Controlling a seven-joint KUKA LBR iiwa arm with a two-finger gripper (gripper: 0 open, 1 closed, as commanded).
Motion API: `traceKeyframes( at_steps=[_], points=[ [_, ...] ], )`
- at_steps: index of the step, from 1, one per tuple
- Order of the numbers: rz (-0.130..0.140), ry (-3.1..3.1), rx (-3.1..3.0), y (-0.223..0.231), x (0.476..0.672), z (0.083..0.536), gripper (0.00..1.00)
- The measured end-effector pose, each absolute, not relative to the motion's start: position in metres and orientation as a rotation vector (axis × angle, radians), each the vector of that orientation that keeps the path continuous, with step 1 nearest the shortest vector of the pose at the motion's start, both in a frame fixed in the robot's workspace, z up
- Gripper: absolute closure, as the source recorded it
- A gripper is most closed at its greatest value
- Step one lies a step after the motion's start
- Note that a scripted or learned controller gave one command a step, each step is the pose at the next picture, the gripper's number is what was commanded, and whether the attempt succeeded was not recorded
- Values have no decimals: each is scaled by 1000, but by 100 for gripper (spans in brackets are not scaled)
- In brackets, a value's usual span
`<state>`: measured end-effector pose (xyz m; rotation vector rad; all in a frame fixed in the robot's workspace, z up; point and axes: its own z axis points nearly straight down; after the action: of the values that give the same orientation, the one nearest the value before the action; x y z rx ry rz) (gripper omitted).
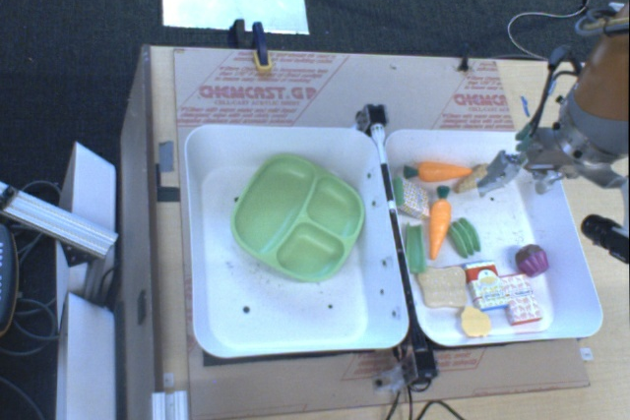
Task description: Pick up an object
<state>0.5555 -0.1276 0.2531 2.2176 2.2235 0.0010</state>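
Note:
The right bin [581,310] holds several toy foods. An orange carrot [441,171] lies along its back and a second carrot [439,226] points toward the front. Around them are a green ridged vegetable [465,236], a green pod [414,248], a bread slice [445,287], a red carton [482,275], a white and red packet [522,297], a purple piece [533,260] and a yellow piece [475,322]. My gripper [497,172] hangs over the bin's back right part, just right of the first carrot, close to a small tan piece [472,180].
The left bin [226,310] holds a light green divided plate [298,217]. A black divider rail [392,221] runs between the bins. A pale patterned piece [415,200] lies next to the rail. The arm [600,108] enters from the right above the bin's far corner.

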Motion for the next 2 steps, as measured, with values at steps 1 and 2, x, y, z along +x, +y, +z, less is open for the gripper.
traceKeyframes(
  at_steps=[1, 2],
  points=[
    [1, 2222, 2219, -106, 542, 84, 0],
    [5, 2221, 2216, -106, 543, 96, 100]
  ],
)
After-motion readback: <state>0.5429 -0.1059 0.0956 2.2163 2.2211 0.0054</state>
